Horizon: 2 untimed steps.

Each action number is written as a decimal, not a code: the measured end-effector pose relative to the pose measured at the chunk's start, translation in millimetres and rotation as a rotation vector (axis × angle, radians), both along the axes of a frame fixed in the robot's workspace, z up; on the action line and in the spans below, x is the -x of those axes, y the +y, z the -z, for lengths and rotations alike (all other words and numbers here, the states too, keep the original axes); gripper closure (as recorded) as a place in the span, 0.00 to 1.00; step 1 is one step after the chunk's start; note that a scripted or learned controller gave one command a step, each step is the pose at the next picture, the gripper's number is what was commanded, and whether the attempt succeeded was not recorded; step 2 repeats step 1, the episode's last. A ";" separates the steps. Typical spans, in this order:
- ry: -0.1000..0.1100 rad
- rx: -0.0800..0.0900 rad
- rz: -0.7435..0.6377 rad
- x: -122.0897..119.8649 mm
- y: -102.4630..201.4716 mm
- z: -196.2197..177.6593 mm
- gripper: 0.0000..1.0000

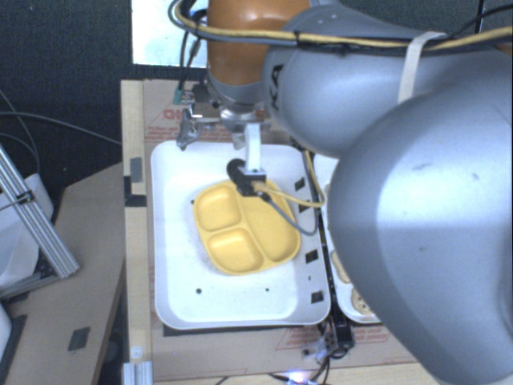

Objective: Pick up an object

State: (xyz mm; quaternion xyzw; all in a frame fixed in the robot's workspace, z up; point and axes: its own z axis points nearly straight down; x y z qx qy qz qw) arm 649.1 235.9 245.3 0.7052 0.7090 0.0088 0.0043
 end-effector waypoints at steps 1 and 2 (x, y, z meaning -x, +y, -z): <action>0.015 0.007 0.008 -21.1 -52.5 17.0 0.00; 0.015 0.007 0.008 -21.1 -52.5 17.0 0.00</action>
